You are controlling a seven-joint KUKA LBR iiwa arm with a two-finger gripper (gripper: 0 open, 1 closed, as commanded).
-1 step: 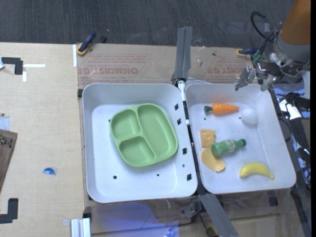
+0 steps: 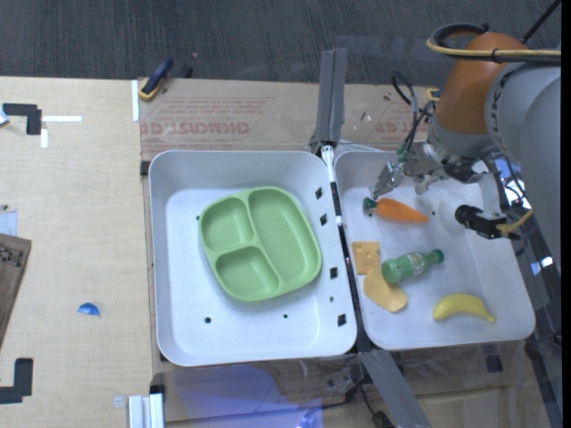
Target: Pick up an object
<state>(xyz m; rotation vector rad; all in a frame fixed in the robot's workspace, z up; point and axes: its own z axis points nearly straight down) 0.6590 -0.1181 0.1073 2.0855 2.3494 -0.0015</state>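
The right bin (image 2: 508, 324) holds several objects. An orange carrot (image 2: 401, 210) lies near its far left side. A green bottle (image 2: 410, 265) lies on its side in the middle, and a yellow banana (image 2: 463, 308) rests near the front. A square cheese slice (image 2: 365, 257) and a yellow wedge (image 2: 385, 293) sit by the left wall. My gripper (image 2: 391, 181) hangs at the far end of this bin, just above and behind the carrot's leafy end. Nothing shows held in it.
The left bin (image 2: 174, 328) holds a green divided plate (image 2: 260, 242). The grey arm with its orange band (image 2: 468, 87) fills the top right, and a black fitting (image 2: 475, 220) hangs from it over the right bin. A ridge (image 2: 337, 239) separates the bins.
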